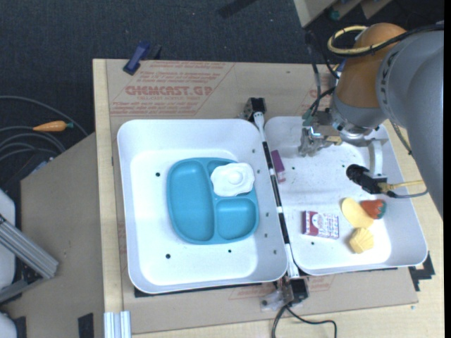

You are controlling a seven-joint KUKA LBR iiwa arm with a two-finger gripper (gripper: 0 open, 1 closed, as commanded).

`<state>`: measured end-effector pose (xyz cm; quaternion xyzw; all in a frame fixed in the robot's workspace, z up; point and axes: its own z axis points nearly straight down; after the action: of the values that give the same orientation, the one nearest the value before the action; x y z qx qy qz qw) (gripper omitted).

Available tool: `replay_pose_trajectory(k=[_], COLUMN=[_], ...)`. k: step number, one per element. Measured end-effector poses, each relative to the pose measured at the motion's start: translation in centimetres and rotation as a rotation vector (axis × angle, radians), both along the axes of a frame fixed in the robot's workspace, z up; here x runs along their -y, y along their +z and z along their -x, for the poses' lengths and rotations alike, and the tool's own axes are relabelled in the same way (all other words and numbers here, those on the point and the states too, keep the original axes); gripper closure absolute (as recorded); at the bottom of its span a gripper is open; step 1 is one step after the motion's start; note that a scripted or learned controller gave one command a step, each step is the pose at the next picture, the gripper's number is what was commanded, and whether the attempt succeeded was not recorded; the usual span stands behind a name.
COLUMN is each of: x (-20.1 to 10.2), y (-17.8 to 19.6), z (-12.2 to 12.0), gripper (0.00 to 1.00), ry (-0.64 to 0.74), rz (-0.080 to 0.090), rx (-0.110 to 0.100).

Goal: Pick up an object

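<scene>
My gripper (311,144) hangs low over the back left part of the right bin (405,253), under the grey arm with its orange band. Nothing shows held in it. A small purple object (277,164) lies just to its left against the bin's left wall. Toward the front of that bin lie a red and white packet (320,224), a yellow piece (356,212) with a red piece (377,208) beside it, and another yellow piece (362,241).
The left bin (141,252) holds a blue divided tray (192,203) with a white lid-like object (232,179) on its upper right. The bench is cardboard-covered (176,86). A blue item (137,58) lies at its back edge.
</scene>
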<state>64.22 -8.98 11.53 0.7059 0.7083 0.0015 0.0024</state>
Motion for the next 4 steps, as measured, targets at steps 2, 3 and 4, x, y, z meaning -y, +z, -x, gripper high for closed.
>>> replay_pose_trajectory(k=[2, 3, 4], x=[0.0, 1.4, 1.3], y=[1.0, -3.1, -2.0], z=[0.0, -1.8, -2.0], gripper=[0.0, 0.0, 1.0], ry=[0.0, -0.004, -0.002], rz=[0.001, 0.0, 0.001], rx=[0.001, -0.006, -0.002])
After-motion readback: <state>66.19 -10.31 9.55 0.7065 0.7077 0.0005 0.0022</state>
